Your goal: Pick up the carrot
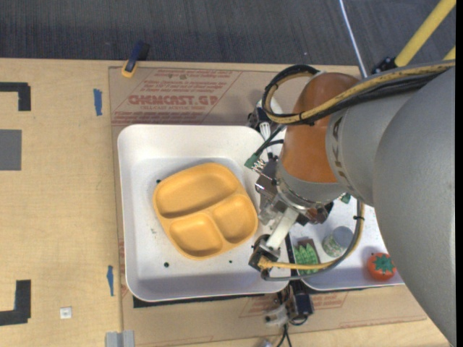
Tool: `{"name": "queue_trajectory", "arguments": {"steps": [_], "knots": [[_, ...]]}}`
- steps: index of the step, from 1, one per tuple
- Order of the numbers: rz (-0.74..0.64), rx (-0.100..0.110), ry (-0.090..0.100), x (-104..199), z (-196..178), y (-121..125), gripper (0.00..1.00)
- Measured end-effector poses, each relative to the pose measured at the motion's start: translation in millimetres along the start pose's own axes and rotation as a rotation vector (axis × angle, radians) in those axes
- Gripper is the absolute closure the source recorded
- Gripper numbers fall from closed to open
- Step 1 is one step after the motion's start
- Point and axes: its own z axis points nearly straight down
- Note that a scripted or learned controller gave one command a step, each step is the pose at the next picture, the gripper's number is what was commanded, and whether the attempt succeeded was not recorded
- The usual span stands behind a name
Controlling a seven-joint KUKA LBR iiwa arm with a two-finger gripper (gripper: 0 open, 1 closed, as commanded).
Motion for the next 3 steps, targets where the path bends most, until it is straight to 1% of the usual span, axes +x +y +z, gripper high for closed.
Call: {"name": "queue_trajectory", "arguments": {"steps": [1,2,3], "knots": [[0.213,0.001,0.0,55.4,35.9,-30.5,1.0],[0.365,0.0,0.0,7.9,-17.8,12.5,1.0],[0.133,0.004,-0.002,60.8,56.7,3.4,1.0]]}}
